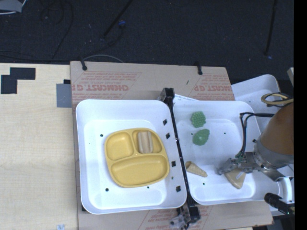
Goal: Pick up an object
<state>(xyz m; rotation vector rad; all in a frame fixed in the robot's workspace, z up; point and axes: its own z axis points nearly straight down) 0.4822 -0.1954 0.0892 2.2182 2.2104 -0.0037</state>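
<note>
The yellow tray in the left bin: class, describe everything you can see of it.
The yellow tray is a rounded, glossy, plastic-looking plate with three compartments: two small ones above, one wide one below. It lies flat, slightly rotated, on the floor of the left bin, apart from its walls. A pale cylindrical piece lies in its upper right compartment.

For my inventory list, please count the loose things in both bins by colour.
Green: 2, bumpy piece and leaf-like piece
Tan: 2, wedge and wedge under the pincer
Yellow: 1, divided tray
Total: 5
</note>
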